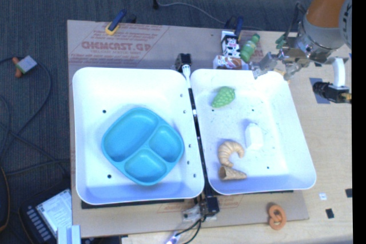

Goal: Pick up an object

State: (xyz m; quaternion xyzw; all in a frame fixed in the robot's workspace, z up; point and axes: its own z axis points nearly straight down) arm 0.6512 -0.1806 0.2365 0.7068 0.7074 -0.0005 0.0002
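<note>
Two white bins sit side by side on the table (320, 180). The left bin (91, 88) holds a blue divided plate (143, 146). The right bin (294, 151) holds the candidates: a green grape bunch (223, 96) near the back, a white oval piece (253, 136) mid-bin, a croissant (230, 151) and a cone-like piece (231, 174) touching it near the front. The claw (278, 64) hangs over the right bin's back-right rim, nothing between its fingers; whether it is spread or pressed together I cannot tell at this size.

Nothing picked yet. Risks as I judge them: the claw is well apart from every object, so a straight descent likely hits the rim or bare floor. The croissant and cone touch, so a grab could nudge one and slip. The white piece barely contrasts with the bin.
</note>
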